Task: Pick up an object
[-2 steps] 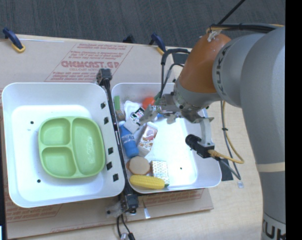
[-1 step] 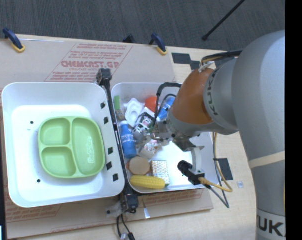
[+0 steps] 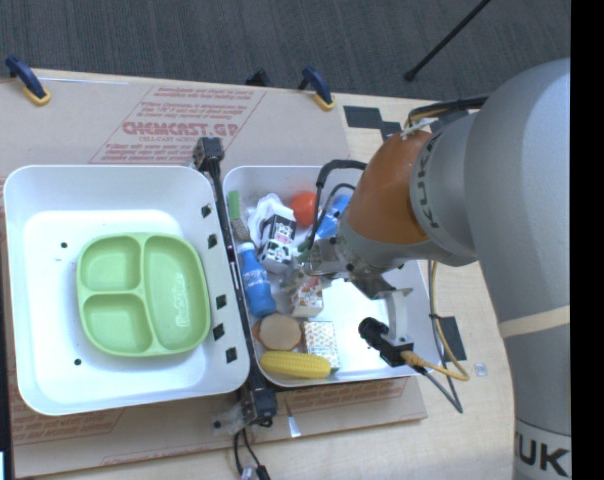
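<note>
Gripper [image 3: 304, 268] hangs low over the middle of the right bin [image 3: 414, 360], its tip buried in the clutter, and I cannot tell how it is set or whether anything is in it.

Going left to right: the left bin [image 3: 22, 298] carries a green divided plate [image 3: 142, 293] near its centre, well apart from the arm. Just past the shared wall, in the right bin, a blue bottle [image 3: 252, 280] lies along the left edge. Below it a brown disc [image 3: 278, 332] touches a checkered packet [image 3: 321, 340], and a corn cob [image 3: 296, 366] lies along the front edge. Toward the back, a white crumpled item [image 3: 274, 213] and a red-orange piece [image 3: 303, 206] sit beside the wrist.

Any of these would serve as the pick; those nearest the tip look likeliest.

The risk lies in the crowding. Things touch and overlap, so a close could catch two at once, nip only an edge, or slide off the round bottle.
</note>
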`<action>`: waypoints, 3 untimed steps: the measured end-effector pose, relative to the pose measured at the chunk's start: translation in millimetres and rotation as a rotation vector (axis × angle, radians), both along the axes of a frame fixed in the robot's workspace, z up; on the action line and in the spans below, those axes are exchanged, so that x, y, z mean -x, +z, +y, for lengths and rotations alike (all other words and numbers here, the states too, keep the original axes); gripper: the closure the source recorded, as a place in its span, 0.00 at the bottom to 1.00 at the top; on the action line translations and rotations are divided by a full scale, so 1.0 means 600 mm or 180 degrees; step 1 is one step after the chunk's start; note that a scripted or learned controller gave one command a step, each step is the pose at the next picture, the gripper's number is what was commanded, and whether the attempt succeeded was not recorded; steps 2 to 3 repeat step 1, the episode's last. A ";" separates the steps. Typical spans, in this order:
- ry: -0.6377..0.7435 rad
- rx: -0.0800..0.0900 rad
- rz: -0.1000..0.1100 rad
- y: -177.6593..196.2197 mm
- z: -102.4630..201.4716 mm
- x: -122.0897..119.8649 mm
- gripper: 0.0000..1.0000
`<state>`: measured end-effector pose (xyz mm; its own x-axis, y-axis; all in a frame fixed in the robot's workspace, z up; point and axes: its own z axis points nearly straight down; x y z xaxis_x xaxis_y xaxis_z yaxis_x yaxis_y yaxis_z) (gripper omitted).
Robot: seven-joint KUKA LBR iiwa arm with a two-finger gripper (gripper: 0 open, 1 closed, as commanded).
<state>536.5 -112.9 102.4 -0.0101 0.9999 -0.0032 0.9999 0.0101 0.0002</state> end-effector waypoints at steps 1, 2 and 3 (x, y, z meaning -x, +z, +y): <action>-0.0013 -0.0012 0.0005 0.149 0.092 -0.062 1.00; -0.0013 -0.0012 0.0005 0.149 0.092 -0.062 1.00; -0.0013 -0.0012 0.0005 0.149 0.092 -0.062 1.00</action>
